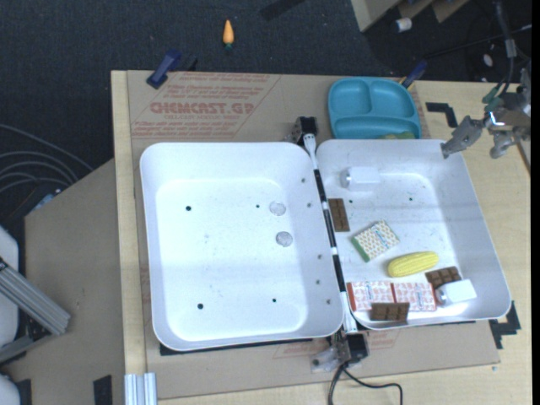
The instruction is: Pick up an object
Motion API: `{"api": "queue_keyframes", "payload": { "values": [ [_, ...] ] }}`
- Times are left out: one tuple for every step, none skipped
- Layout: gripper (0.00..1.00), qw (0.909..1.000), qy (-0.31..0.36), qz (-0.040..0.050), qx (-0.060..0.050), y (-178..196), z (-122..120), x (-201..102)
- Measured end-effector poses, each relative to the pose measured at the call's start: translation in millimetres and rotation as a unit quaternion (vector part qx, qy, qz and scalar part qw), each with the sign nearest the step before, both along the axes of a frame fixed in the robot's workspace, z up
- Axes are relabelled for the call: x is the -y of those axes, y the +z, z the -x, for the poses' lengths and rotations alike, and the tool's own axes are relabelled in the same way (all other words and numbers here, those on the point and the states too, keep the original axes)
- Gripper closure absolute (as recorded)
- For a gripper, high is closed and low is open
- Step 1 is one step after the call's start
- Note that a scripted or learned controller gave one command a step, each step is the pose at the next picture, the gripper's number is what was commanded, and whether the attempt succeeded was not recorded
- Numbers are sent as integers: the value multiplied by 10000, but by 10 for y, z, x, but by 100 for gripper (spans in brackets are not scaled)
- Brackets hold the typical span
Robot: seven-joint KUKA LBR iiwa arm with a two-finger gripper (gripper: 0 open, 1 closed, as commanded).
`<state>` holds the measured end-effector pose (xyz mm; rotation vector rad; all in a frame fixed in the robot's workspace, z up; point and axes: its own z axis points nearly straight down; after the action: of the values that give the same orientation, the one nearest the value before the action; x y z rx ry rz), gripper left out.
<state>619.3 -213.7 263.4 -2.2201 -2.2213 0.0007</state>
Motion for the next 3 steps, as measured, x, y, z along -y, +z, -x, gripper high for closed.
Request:
{"api": "queue_keyframes", "payload": {
  "values": [
    [0, 10000, 5, -8, -9, -986, -73, -644],
    [0, 10000, 1, 1, 3, -1788, 140, -1162],
    [0, 10000, 0, 0, 12, -776, 723, -1316]
  ]
}}
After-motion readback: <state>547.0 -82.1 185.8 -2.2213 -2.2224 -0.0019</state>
